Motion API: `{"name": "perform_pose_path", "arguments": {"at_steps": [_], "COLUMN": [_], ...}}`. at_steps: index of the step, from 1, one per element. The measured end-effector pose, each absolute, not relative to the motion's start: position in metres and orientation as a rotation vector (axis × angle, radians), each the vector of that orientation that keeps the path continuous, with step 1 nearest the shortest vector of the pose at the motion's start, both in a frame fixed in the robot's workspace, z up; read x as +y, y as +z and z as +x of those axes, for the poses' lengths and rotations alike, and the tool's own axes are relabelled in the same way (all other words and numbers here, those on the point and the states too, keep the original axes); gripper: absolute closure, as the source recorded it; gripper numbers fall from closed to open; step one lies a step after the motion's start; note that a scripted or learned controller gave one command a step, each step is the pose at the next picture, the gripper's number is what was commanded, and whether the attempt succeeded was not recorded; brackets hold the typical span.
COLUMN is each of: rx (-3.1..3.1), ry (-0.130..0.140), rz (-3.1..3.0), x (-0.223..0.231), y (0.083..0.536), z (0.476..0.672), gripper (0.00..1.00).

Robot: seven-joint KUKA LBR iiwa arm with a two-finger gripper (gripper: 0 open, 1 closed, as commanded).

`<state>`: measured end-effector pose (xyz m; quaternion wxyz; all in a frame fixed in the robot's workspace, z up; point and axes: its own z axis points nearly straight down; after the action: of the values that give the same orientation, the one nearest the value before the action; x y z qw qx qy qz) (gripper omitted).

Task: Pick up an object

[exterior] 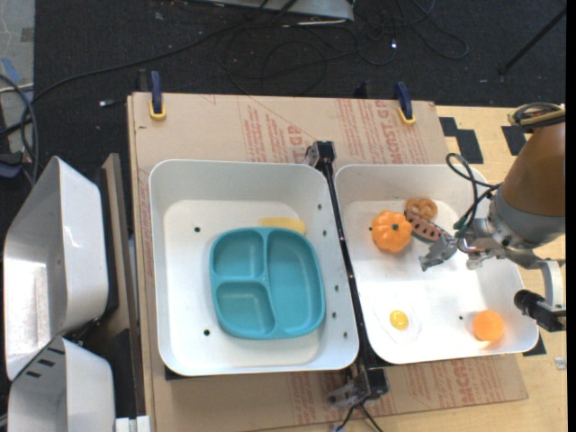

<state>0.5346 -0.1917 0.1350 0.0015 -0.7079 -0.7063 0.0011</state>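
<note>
Arm (531, 183): reaching in from 3 o'clock, over the right bin (360, 183).
Gripper (436, 247): low in the right bin, fingers spread wide, nothing between them.
Toy pumpkin (392, 231): orange, just at 10 o'clock of the gripper, near but apart.
Pretzel (419, 209): brown, at 12 o'clock of the gripper, just beside the pumpkin.
Fried egg (399, 320): at 7 o'clock of the gripper, well apart.
Orange ball (488, 326): at 5 o'clock of the gripper.
Left bin (171, 268): bearing a teal divided plate (266, 283), a yellow piece (283, 226) at its 12 o'clock edge.
</note>
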Motion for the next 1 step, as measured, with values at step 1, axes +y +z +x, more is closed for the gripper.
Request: {"name": "perform_pose_path", "arguments": {"at_steps": [1], "rx": [-2.218], "ry": [0.003], "rz": [-2.221], "x": [-0.191], "y": [0.0895], "z": [0.534], "gripper": [0.0]}}
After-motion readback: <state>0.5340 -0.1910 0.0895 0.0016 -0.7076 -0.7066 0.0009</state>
